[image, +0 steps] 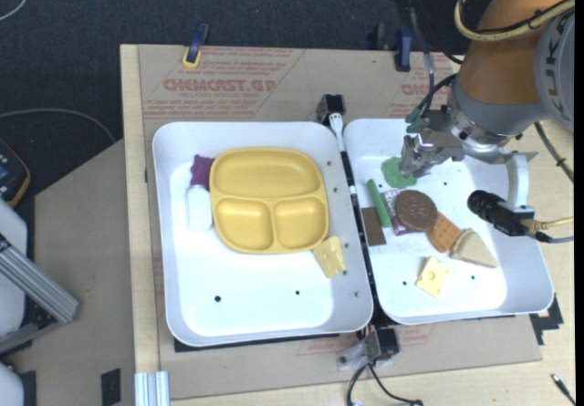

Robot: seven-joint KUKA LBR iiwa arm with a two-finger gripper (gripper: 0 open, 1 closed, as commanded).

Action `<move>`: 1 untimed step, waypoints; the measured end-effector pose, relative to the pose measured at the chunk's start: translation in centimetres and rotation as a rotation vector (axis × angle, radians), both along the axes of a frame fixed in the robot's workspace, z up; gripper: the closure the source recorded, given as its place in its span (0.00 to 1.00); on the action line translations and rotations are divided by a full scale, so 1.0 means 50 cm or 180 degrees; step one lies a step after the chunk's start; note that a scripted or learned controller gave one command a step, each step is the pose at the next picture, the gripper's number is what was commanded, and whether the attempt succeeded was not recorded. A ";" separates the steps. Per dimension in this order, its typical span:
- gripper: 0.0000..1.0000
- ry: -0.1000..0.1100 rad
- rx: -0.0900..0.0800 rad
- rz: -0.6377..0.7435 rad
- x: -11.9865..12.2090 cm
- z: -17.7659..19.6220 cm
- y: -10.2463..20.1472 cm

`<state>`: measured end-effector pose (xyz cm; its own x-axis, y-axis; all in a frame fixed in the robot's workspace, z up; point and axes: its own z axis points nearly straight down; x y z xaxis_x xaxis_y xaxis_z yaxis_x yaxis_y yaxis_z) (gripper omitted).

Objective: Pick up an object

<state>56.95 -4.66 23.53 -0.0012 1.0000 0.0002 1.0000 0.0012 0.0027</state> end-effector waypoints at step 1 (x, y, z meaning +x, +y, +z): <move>1.00 0.0023 0.0002 -0.0003 0.001 -0.036 0.011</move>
